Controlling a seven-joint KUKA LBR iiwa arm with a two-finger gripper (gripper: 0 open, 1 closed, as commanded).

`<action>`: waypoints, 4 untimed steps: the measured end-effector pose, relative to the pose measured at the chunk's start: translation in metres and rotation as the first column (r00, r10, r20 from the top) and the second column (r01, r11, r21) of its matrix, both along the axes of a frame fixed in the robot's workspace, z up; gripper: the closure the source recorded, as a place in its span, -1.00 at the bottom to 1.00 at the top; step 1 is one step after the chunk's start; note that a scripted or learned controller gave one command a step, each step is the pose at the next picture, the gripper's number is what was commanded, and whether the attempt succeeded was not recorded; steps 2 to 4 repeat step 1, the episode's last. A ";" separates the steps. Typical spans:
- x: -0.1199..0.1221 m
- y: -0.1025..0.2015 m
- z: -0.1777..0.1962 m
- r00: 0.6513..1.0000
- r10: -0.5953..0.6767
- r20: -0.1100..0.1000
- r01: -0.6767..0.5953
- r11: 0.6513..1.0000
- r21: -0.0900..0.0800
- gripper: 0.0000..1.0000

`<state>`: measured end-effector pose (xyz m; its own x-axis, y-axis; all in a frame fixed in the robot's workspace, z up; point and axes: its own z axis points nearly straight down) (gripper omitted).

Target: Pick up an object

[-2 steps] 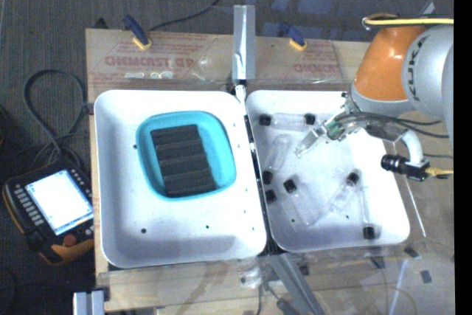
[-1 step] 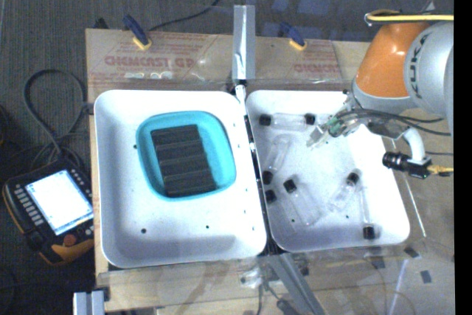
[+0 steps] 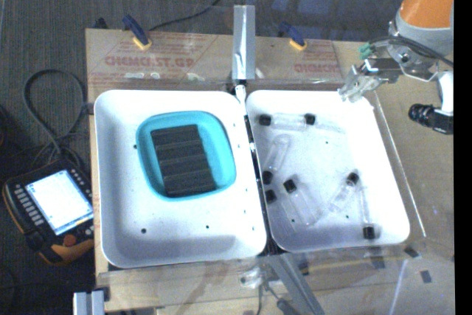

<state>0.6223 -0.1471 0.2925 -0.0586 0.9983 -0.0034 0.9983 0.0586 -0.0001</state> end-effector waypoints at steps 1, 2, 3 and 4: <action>0.046 -0.022 -0.052 1.000 0.014 -0.002 -0.014 1.000 -0.001 1.00; 0.046 -0.022 -0.052 1.000 0.014 -0.002 -0.014 1.000 -0.001 1.00; 0.046 -0.022 -0.052 1.000 0.014 -0.002 -0.014 1.000 -0.001 1.00; 0.046 -0.022 -0.052 1.000 0.014 -0.002 -0.014 1.000 -0.001 1.00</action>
